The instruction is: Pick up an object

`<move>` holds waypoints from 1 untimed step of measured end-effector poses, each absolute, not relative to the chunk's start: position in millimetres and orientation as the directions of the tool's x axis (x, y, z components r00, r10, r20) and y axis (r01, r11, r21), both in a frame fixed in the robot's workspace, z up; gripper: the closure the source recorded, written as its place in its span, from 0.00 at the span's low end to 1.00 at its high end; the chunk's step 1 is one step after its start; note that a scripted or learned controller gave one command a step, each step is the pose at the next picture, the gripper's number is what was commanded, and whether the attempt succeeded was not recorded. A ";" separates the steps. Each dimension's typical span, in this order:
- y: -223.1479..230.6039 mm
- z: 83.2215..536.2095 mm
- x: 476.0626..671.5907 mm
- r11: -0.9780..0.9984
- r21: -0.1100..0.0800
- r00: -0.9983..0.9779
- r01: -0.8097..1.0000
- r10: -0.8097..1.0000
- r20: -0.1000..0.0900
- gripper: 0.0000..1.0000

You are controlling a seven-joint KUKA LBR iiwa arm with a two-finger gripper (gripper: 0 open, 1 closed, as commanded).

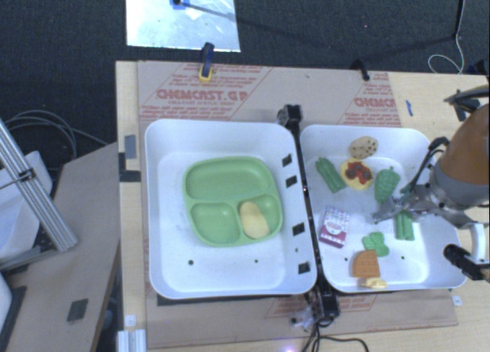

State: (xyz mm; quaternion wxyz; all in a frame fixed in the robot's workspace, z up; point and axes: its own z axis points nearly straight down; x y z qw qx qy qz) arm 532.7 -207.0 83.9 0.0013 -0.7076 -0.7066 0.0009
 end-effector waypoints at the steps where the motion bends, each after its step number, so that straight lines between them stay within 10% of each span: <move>1: -206.8 95.3 536.3 0.003 0.003 -0.003 1.000 1.000 -0.001 1.00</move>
